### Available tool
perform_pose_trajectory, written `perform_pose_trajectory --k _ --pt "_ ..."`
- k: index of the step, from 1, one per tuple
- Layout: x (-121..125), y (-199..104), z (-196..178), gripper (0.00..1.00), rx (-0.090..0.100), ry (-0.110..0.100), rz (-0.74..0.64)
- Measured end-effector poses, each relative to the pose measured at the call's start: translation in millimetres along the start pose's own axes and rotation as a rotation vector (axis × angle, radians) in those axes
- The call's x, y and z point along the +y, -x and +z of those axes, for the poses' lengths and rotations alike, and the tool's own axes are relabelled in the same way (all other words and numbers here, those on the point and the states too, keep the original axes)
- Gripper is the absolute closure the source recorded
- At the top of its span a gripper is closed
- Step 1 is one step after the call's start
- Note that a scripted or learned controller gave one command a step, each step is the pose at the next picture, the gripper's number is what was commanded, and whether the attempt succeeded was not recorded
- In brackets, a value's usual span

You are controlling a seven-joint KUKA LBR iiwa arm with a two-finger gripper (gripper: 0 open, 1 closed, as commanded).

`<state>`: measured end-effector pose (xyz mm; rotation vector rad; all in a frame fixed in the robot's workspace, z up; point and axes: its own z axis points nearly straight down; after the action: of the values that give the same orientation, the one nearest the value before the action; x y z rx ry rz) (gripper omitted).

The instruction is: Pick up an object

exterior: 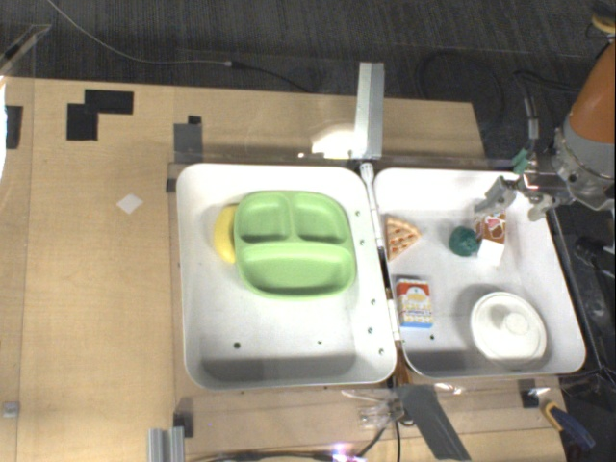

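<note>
The gripper point(502, 198) was parked over the right bin point(568, 287), just above a small red-and-white carton point(494, 228); finger state couldn't be told.

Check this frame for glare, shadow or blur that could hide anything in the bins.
Camera view: a bright glare patch sits on the bench behind the bins; soft shadow lies along the left bin's near wall; the green tray, pizza slice and white bowl read sharp; the gripper is small and slightly soft at the right bin's far edge.
</note>
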<state>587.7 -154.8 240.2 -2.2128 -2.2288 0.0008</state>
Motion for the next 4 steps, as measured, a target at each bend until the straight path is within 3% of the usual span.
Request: perform_pose_trajectory --k 1,2,4 --pt "15.9 8.3 113.6 0.0 -0.003 0.012 0.1" --pt "27.2 1.2 126.5 0.0 -0.013 0.038 0.101" --pt "17.4 -10.3 131.6 0.0 -0.025 0.061 0.009"
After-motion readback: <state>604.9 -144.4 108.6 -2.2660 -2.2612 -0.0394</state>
